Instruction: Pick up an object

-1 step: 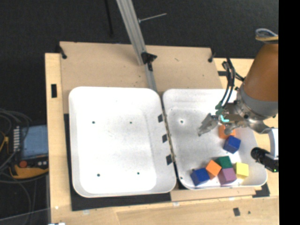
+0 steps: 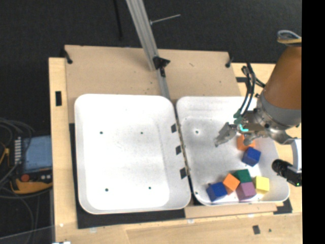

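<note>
— At the far left edge, what lies off the table?
— A blue box (image 2: 38, 154) among dark cables, with a yellow-and-black handset (image 2: 30, 183) just below it; both rest on the dark floor beside the table (image 2: 147, 72).

— And moving onto the table?
— The left bin (image 2: 127, 151) comes first, a shallow white tray with a few small dark dots on its floor; a slanted metal rail (image 2: 144, 29) rises from behind the seam between the two bins; the right bin (image 2: 203, 136) touches the left one along that seam.

— Where is the claw?
— Over the middle of the right bin; the claw (image 2: 231, 135) hangs from the grey arm with its orange band (image 2: 287, 78); one grey finger (image 2: 223, 134) slants down to the left; whether the fingers are spread or pressed together I cannot tell; nothing shows between them.

— And the blocks?
— All to the claw's right and nearer the front edge; an orange block (image 2: 242, 142) sits just beside the claw, partly under the wrist; a blue block (image 2: 251, 156) lies just below that; along the front wall a cluster runs left to right: a second blue cube (image 2: 217, 190), an orange cube (image 2: 231, 181), a green cube (image 2: 244, 175) behind a purple cube (image 2: 246, 190), then a yellow cube (image 2: 262, 183); these five are well apart from the claw.
</note>
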### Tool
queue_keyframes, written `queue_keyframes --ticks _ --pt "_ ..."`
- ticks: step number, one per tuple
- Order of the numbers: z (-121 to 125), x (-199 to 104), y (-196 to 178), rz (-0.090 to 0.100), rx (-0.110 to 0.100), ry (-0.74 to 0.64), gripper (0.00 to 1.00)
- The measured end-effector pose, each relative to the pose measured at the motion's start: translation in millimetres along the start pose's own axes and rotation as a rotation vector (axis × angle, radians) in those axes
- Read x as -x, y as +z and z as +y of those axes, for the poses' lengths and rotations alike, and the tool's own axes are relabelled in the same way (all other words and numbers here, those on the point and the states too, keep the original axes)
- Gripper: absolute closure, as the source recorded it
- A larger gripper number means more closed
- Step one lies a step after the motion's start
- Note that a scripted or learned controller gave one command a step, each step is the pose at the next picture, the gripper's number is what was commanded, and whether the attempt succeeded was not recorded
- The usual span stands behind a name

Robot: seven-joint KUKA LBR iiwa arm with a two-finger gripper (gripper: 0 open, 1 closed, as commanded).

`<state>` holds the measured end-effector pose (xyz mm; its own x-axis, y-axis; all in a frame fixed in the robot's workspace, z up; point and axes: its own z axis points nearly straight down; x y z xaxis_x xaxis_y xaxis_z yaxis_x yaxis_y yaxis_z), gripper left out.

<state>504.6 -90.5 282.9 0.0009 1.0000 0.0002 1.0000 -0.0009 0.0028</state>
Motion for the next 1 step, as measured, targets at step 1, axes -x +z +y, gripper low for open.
queue_keyframes --ticks 1 --pt "-1.3 10.8 47.8 -0.002 -0.007 0.001 0.00"
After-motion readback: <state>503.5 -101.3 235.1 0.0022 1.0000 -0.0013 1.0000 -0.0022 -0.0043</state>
